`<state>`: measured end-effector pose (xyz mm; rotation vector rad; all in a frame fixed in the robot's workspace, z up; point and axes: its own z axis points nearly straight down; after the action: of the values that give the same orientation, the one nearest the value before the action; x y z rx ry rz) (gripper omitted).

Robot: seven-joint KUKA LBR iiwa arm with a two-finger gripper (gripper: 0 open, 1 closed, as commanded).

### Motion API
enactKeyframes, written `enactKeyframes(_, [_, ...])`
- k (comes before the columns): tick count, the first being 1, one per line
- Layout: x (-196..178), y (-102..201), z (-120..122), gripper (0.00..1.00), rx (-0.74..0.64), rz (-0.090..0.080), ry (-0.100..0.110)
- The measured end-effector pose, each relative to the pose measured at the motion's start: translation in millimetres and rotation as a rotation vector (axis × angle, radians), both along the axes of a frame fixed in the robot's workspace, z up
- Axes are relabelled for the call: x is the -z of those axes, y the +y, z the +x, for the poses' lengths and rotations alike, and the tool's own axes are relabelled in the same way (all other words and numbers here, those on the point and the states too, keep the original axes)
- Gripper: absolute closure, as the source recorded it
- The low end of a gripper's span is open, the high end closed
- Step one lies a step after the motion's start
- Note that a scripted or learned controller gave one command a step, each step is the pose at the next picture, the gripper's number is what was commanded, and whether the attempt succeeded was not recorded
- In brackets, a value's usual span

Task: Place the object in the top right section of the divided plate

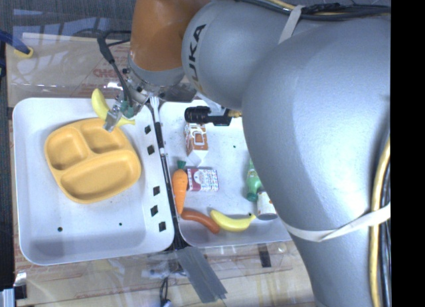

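A yellow divided plate [93, 161] lies in the left bin [40, 232], with two small sections at the top and one large section below. My gripper [113, 121] hangs over the plate's top right section [106, 138], at its far edge. It is shut on a small yellow banana [99, 103]. The banana sticks out up and to the left of the fingers, and a bit of yellow shows on their right side. The grey arm with its orange band reaches in from the upper right.
The right bin [229, 159] holds a carrot [179, 189], a small carton [204, 179], a brown box [196, 138], a second banana [232, 220], a red-orange piece [196, 219] and a green bottle [253, 183]. The arm covers the bin's right side.
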<state>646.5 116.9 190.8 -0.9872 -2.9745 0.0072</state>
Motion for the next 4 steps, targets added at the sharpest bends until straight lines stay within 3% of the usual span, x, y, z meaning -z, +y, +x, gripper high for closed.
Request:
enactKeyframes(1, [65.5, 27.9, -10.6, 1.0, -0.009, 0.0, -0.002])
enactKeyframes(2, [89.7, 82.6, -21.5, 1.0, 0.052, -0.004, -0.022])
enactKeyframes(3, [87.8, 25.6, -23.8, 1.0, -0.427, 0.023, -0.038])
enactKeyframes(4, [89.5, 25.7, -5.9, 1.0, -0.498, 0.032, 0.0])
